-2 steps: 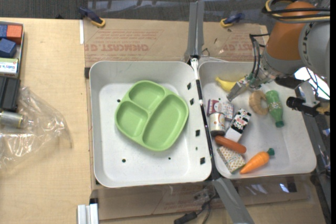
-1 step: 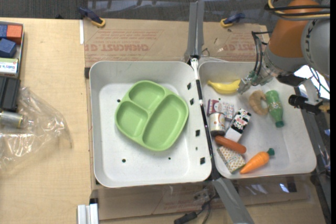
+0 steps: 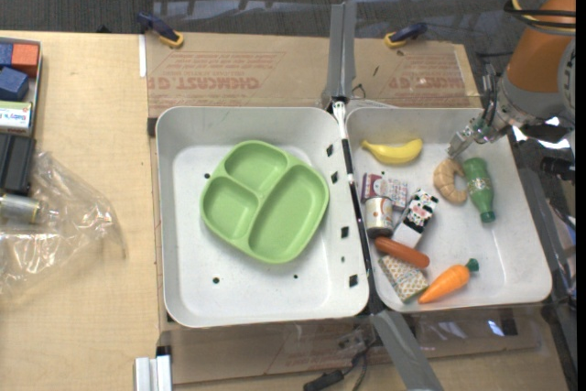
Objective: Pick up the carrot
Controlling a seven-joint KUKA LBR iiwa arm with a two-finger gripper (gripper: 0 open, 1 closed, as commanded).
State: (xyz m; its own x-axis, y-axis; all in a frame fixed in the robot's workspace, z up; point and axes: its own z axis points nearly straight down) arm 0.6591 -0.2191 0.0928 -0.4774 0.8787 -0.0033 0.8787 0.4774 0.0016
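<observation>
Your gripper [image 3: 465, 140] hangs at the far right of the right-hand bin [image 3: 536, 284], just above the green bottle [image 3: 478, 187] and the pale ring-shaped pastry [image 3: 450, 180], and from this slanted view you cannot tell how it is set. The carrot [image 3: 449, 281] lies well away from it, toward the near edge of the same bin and slightly to the left of the gripper's line, resting flat on the bin floor with its green top pointing up-right and its orange tip toward the patterned packet [image 3: 401, 276] beside it. The red sausage [image 3: 402, 252] sits just beyond that packet, close to the carrot's pointed end. You should expect the carrot to be a light toy, probably hard plastic or firm foam, with a smooth tapered body that could slide out of a pinch taken too near the narrow tip. Take it across the thick part of the orange body, a little below the green top, with the closing direction square to its long axis. Coming down there also keeps you clear of the packet. Because it looks light, a nudge on approach could roll or spin it, so descend straight.
</observation>
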